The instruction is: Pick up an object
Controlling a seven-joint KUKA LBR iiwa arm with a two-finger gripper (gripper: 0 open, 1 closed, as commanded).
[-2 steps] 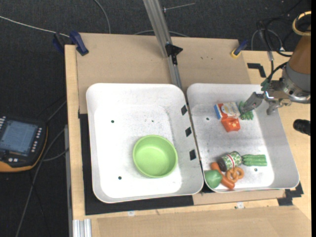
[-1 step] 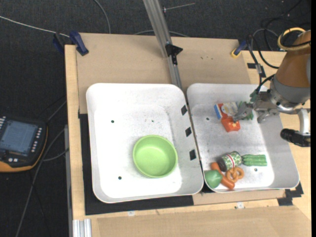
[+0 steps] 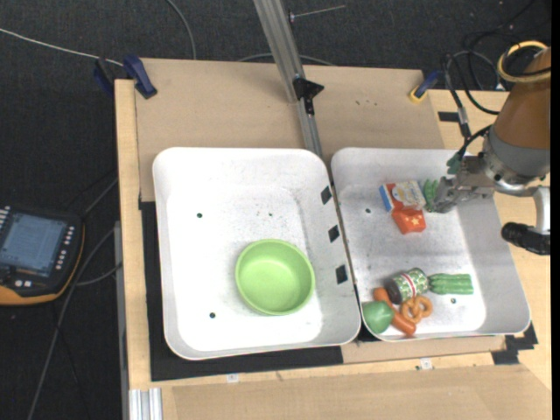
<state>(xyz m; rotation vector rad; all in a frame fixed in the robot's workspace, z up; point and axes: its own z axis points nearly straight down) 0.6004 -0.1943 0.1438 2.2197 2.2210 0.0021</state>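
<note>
dark carpet surrounds our wooden bench (image 3: 227, 103), which carries two shallow white bins side by side. we see a green bowl (image 3: 275, 276) sitting alone in the left bin (image 3: 188, 191), toward its near side. the right bin (image 3: 490, 269) holds everything else: a red and white packet (image 3: 408, 208) near its far middle, and a cluster at the near edge made up of a small striped can (image 3: 408, 283), a green ridged toy (image 3: 450, 283), a green rounded piece (image 3: 377, 317) and some orange bits (image 3: 413, 311) touching one another.

our gripper (image 3: 444, 195) hangs low over the far part of the right bin, just beside the packet on its right. whether it is parted or closed, we cannot tell; the tip is small and dark against the bin. nothing visibly sits in its grasp, and the packet appears to rest on the bin floor.

we judge the task as barely begun: the arm is placed near a likely target, but no lift shows. what remains is closing on the packet and raising it clear of the bin.
</note>
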